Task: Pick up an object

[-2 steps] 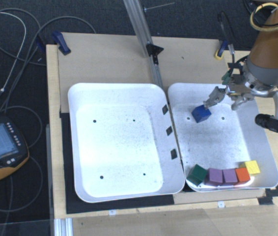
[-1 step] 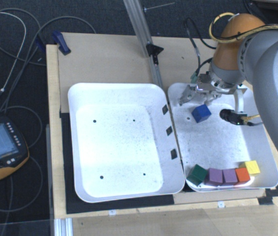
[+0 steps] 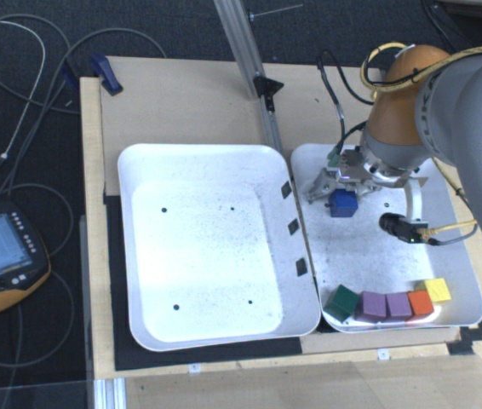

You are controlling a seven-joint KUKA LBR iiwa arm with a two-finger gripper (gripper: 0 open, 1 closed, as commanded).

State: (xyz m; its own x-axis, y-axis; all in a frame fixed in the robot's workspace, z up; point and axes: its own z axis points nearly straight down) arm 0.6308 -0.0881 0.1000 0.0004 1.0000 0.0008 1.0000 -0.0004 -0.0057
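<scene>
Over the right bin, the gripper hangs at the far end with a blue block directly beneath it; whether that block sits between its tips cannot be told. Green, purple, orange and yellow blocks line the near wall, probably awkward to grasp there.

The scene is evenly and brightly lit from above. The two shallow white plastic bins are rendered nearly overexposed, with speckles kept visible. Soft, short shadows are cast beneath the grey arm with the orange band. Fine detail is softened throughout, and the dark carpet is left dim.
</scene>
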